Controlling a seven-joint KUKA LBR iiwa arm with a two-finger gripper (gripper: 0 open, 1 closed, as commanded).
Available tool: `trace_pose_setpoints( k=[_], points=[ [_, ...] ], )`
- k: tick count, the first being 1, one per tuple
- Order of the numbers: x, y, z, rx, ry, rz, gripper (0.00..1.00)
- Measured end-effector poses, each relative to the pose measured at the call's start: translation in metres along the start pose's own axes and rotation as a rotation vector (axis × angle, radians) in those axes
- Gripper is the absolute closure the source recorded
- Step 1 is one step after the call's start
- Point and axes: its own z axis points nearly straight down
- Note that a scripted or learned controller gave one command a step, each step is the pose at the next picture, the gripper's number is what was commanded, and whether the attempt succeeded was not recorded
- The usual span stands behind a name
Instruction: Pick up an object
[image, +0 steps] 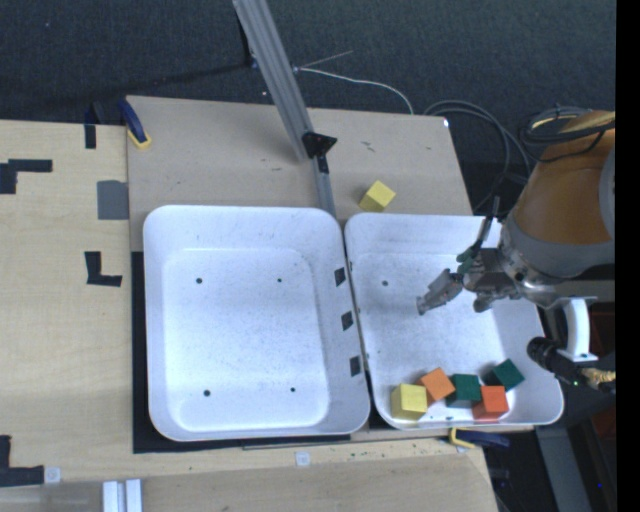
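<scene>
Blocks cluster at the near edge of the right bin: yellow block, orange block, dark green block, red block, another green block. Gripper hovers over that bin's bare middle, well apart from the cluster, nothing between its fingers; jaw state: cannot tell. Pick not started; approach, descent and grasp all left. Stray yellow cube sits outside, behind the bin.
</scene>
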Motion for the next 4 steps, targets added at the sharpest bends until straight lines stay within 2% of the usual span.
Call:
trace_pose_setpoints(
  k=[1,2,3,4],
  points=[
    [0.105,0.041,0.052,0.003,0.002,-0.008,0.00],
    [0.075,0.035,-0.093,-0.009,-0.001,0.001,0.00],
    [0.122,0.033,0.033,0.009,0.000,-0.002,0.00],
    [0.061,0.041,0.016,-0.001,-0.003,0.005,0.00]
  ],
)
